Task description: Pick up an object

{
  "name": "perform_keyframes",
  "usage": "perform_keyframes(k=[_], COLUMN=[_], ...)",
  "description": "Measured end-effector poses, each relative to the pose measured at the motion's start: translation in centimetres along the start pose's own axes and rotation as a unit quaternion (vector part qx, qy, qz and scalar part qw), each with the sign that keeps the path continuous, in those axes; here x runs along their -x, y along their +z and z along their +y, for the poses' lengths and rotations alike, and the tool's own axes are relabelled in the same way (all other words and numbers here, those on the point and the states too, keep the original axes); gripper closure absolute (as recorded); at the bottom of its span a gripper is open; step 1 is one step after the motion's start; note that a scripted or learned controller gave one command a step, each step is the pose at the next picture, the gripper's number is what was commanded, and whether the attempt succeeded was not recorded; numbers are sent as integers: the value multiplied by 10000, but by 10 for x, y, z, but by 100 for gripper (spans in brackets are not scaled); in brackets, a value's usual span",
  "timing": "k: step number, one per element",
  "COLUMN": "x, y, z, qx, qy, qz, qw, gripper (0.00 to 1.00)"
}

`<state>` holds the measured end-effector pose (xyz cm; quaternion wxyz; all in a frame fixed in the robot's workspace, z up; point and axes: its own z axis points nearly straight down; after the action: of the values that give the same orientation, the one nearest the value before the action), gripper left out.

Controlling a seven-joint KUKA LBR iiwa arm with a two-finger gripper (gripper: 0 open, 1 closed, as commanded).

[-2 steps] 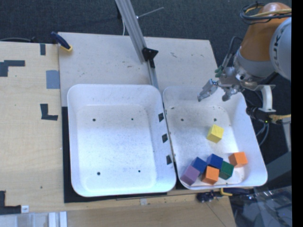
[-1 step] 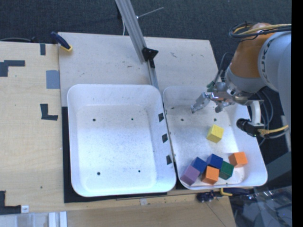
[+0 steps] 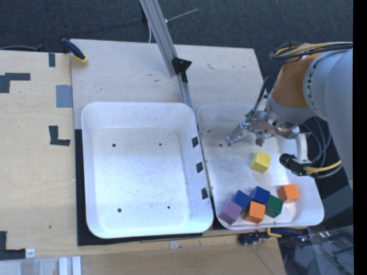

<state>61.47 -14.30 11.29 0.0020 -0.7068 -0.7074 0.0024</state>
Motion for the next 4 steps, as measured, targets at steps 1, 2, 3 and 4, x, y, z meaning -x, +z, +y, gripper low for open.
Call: perform_keyframes(k=[1, 2, 3, 4], x=[-1, 1, 1, -60], y=[-13, -76, -119, -114], z=[1, 1, 2, -15], qx=[20, 58, 51, 18], qy=[-11, -3, -3, -27], qz=[3, -4, -2, 11], qw=[10000, 10000, 10000, 10000], gripper=[100, 100, 100, 100])
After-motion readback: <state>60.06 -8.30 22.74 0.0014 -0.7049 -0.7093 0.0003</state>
